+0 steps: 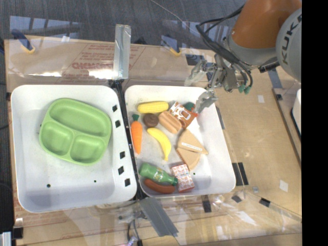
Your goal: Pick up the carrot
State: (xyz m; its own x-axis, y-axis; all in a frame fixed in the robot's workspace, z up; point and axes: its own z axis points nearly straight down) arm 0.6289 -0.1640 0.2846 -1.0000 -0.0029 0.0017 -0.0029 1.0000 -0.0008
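Note:
The carrot (136, 137) is orange with a small green top. It lies along the left wall of the right bin (221, 152), pointing toward the near edge. My gripper (201, 88) hangs over the far right corner of that bin, well to the right of the carrot and apart from it. Its fingers (205, 101) are spread open and nothing sits between them.
The right bin also holds a corn cob (152, 107), a banana (161, 142), a hot dog (171, 122), a sandwich wedge (190, 150), a green bottle (157, 175) and a small red packet (183, 177). A green divided plate (76, 131) rests in the left bin (31, 188).

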